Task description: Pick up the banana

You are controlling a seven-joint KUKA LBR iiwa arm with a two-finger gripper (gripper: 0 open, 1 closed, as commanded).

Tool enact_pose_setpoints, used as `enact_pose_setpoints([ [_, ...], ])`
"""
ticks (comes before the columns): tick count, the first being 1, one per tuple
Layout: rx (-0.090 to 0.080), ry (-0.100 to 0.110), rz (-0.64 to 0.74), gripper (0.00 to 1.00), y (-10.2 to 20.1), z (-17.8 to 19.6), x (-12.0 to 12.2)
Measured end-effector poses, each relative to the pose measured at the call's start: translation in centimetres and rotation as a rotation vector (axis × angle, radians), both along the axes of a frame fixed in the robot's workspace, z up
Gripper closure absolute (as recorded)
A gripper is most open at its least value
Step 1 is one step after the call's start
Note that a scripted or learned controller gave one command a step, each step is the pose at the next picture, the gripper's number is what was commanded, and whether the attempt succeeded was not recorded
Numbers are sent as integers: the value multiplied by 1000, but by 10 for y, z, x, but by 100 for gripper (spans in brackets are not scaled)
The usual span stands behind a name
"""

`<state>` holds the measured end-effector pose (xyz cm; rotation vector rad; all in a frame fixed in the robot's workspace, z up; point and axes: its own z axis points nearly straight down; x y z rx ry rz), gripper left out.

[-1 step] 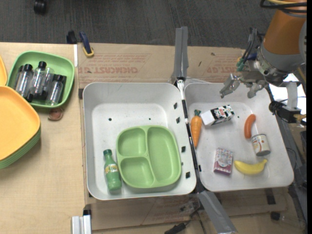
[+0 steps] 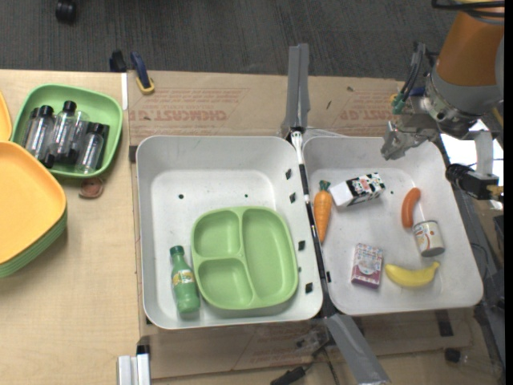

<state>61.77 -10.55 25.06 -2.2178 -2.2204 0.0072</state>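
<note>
fingers (image 2: 398,144) are hanging over the far rim of the right bin (image 2: 345,299), and whether they are parted or clenched i cannot tell at this slant; nothing is showing between them. banana (image 2: 413,273) is lying flat near the bin's front right corner, curving upward at both ends, well apart from the fingers and on the opposite side of the bin. a small pink box (image 2: 366,264) is sitting just beside its left tip, and a little can (image 2: 429,238) is lying just above its right end, nearly touching. farther back a red sausage (image 2: 410,206), a cow-print carton (image 2: 357,189) and a carrot (image 2: 322,212) are spreading across the bin. judging from this, the approach step is in hand, with no grasp begun. the next move is calling for the arm (image 2: 469,46) to travel toward the front corner, line up across the banana's middle, and descend between box and can without nudging either.
</note>
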Motion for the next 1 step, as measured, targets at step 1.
enact_pose_setpoints([
  [1, -1, -7, 260, 100, -34, 44, 41],
])
